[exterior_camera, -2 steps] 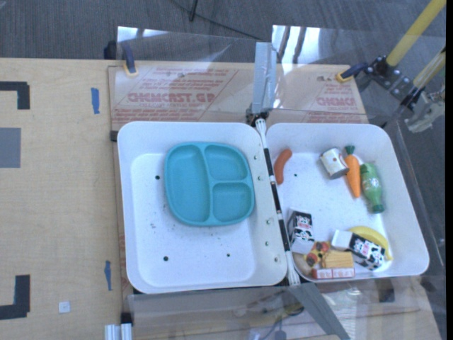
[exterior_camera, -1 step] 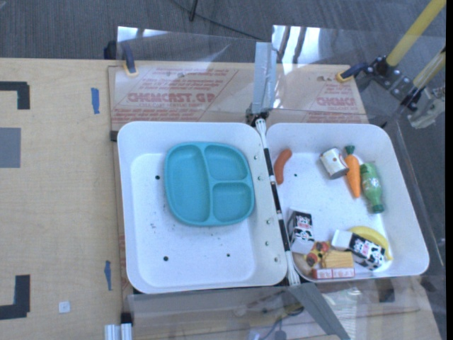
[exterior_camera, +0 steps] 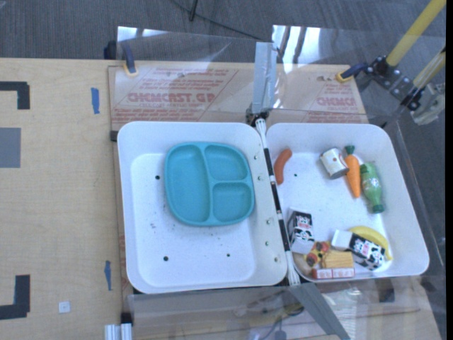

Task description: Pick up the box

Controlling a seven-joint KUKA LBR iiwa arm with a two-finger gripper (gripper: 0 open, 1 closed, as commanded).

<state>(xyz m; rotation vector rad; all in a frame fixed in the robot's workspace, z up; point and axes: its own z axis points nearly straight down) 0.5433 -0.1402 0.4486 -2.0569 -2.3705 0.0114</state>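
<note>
The right bin (exterior_camera: 403,161) holds several toy groceries. A small white box with black cow patches (exterior_camera: 302,229) lies near the bin's left wall. A second cow-patterned box (exterior_camera: 368,251) lies at the front right, against a banana (exterior_camera: 373,235). A flat yellow and red box (exterior_camera: 334,261) rests by the front rim, with a small red and yellow toy (exterior_camera: 315,254) beside it. A grey and white carton (exterior_camera: 331,161) stands toward the back.
An orange carrot (exterior_camera: 352,176) and a green bottle (exterior_camera: 371,187) lie side by side at the back right. A red sausage (exterior_camera: 282,166) lies by the divider. The left bin (exterior_camera: 141,225) holds a teal divided plate (exterior_camera: 210,183). Yellow clamps (exterior_camera: 417,27) stand at the far right.
</note>
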